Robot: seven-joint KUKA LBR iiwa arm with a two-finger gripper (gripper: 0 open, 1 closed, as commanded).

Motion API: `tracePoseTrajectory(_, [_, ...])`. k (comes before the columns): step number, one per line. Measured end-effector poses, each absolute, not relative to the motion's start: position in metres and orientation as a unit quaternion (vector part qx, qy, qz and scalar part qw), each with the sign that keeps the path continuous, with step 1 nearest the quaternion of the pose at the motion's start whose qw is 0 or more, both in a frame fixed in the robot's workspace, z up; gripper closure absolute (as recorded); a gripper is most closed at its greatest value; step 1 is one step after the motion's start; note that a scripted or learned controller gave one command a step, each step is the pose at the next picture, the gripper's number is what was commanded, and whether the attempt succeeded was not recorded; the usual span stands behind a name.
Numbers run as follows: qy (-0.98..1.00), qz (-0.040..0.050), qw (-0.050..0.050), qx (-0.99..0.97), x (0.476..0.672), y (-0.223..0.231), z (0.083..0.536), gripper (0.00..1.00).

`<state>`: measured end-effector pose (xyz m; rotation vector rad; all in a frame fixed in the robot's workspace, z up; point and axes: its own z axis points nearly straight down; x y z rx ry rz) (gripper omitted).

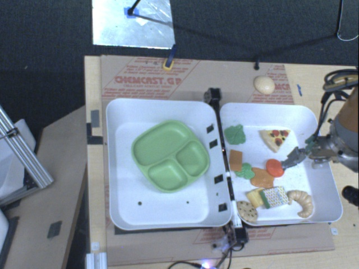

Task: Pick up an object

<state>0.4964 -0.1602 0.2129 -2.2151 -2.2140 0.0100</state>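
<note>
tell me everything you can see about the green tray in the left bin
The green tray is a pale green divided plate, plastic by its look, with rounded corners and a raised rim. It has three compartments: one large section across the upper part and two smaller ones below it. All three look bare. It lies flat, turned at a slant, near the middle of the left bin, resting on the bin's white floor. Nothing else touches it.

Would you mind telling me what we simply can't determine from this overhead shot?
- Gripper: small and dark in the camera view; its finger state is unreadable.
- Arm: cut off by the right edge.
- Red piece: whether the fingertip touches it is too fine to tell.
- Patterned block: print too small to read.
</note>
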Motion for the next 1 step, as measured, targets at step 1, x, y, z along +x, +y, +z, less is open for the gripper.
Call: tracePoseTrajectory(1, [-0.708, -0.0004, -0.001, -0.706, 0.4994, -0.1597, 0.2192, 0.0])
